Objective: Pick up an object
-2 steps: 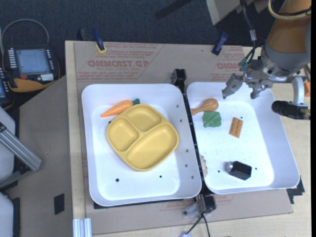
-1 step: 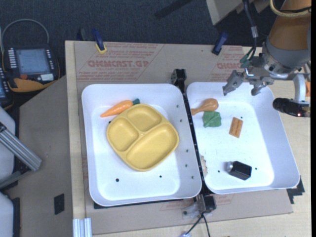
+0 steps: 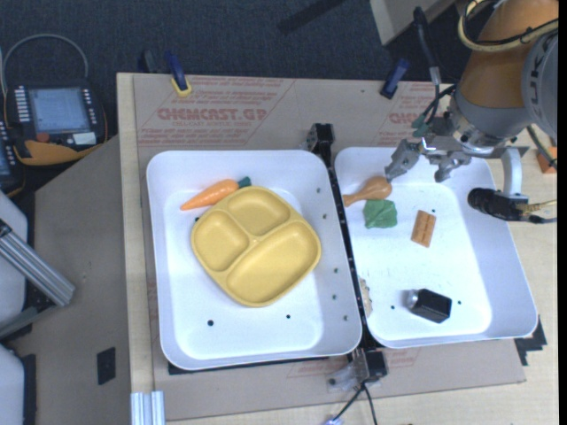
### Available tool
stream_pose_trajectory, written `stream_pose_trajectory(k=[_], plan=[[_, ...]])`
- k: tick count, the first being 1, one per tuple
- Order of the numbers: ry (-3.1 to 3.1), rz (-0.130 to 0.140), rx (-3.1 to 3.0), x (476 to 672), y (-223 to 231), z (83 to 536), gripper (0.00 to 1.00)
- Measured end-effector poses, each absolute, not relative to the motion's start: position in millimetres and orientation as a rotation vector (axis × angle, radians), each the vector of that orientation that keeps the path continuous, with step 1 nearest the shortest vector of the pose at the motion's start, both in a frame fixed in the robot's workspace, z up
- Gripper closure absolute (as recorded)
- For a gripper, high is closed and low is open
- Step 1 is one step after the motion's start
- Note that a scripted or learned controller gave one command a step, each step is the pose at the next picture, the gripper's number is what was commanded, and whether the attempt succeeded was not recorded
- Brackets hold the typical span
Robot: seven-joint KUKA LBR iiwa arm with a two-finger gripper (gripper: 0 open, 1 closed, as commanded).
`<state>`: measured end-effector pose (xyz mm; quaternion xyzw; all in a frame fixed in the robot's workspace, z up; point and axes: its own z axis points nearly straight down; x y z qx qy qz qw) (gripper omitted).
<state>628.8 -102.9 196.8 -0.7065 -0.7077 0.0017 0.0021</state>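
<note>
From the camera above, the claw [image 3: 423, 159] hangs over the far end of the right bin [image 3: 496, 264], its two grey fingers spread apart with nothing between them. Taking the green leafy piece [image 3: 381, 213] as landmark: it is a small, crumpled, dark green lump lying on the bin floor, below and a little left of the claw. Just up and left of it, almost touching, lies a tan pear-shaped piece [image 3: 370, 189] with a thin stem pointing toward the left bin. To the right of the green piece, apart from it, lies a small orange-brown ridged bar [image 3: 423, 228]. Well below the green piece sits a black block with a silver end [image 3: 430, 305].

Far left of the green piece, in the left bin [image 3: 173, 264], a yellow three-part plate [image 3: 255, 244] lies flat, with an orange carrot [image 3: 209, 194] touching its upper left rim.

Both bins rest on a brown cardboard sheet [image 3: 266, 113] covering the surface, printed with red lettering. Beyond it, a handheld control pad with a screen [image 3: 55, 118] lies on dark blue carpet [image 3: 221, 16].
</note>
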Motion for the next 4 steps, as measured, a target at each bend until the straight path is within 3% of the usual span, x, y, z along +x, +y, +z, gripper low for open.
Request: stream_pose_trajectory(k=[1,2,3,4], plan=[[-2.220,0.003,-2.219,635.2,-104,153,0.00],[-2.216,0.008,-2.217,626.5,-109,94,0.00],[-2.222,-0.001,-2.223,629.3,-109,109,1.00],[-2.226,-0.006,-2.225,639.6,-113,159,1.00]])
